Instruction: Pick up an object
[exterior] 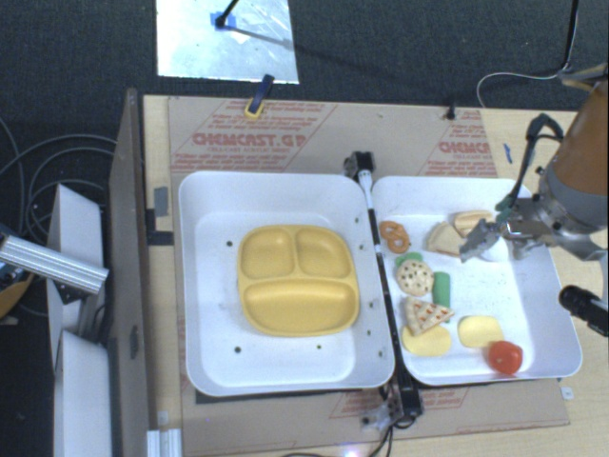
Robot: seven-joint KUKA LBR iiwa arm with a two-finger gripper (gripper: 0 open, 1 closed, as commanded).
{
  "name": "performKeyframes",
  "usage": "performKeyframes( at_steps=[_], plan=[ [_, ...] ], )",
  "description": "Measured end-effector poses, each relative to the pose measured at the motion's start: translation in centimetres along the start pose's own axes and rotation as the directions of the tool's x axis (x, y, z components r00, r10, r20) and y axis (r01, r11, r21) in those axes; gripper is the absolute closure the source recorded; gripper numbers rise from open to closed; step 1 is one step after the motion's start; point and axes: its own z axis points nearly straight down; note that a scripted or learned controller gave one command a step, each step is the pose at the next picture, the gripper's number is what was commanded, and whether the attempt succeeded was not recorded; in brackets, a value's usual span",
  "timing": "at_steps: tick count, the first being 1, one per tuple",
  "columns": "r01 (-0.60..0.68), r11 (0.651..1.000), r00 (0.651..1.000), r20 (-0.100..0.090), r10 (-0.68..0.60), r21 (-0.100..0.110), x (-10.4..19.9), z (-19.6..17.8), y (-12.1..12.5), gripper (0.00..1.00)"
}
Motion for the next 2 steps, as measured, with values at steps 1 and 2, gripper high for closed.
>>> performKeyframes(
  at_steps=[1,2],
  plan=[
    [0.003,1.000,1.000,-0.001,-0.003,0.005,0.5,7.9,4.0,0.00],
    [-0.003,1.000,1.000,-0.004,0.003,-0.004,-1.0,17.4,4.8,0.00]
  ],
)
